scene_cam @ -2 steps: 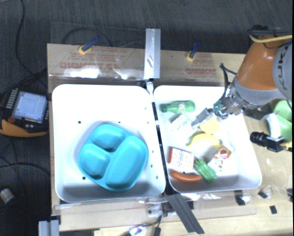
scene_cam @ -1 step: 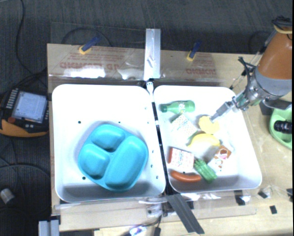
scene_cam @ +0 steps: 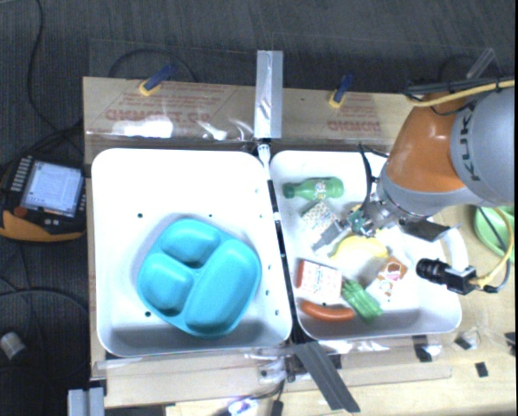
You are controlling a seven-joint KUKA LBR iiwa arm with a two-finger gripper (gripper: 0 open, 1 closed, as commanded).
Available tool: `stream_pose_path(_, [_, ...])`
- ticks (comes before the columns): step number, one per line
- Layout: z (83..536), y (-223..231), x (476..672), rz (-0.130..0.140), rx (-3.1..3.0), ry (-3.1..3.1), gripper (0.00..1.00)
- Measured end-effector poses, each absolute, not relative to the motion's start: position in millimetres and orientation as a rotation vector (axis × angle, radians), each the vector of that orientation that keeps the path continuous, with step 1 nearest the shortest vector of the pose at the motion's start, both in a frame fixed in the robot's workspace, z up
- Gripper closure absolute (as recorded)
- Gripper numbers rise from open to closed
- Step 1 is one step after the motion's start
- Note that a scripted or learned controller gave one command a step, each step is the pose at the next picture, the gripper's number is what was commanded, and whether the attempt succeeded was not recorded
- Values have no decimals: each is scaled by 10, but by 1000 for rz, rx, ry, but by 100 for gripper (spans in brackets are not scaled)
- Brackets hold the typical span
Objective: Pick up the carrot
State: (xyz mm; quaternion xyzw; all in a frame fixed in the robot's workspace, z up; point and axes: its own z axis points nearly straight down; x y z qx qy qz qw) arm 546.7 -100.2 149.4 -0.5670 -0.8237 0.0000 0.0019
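Camera view shows the carrot [scene_cam: 326, 311] lying flat near the front wall of the right bin [scene_cam: 432, 319]: a smooth orange-red stick with a green leafy top [scene_cam: 361, 300] angled up to its right. The gripper [scene_cam: 352, 225] hangs farther back, apart from it, over a yellow item [scene_cam: 359, 250]; whether its fingers are spread cannot be told. A turquoise divided tray [scene_cam: 200, 274] sits in the left bin [scene_cam: 120, 180].
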Motion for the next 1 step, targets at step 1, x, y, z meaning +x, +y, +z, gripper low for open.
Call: stream_pose_path(1, [1202,-1450,5227,4,-1867,-2526,0])
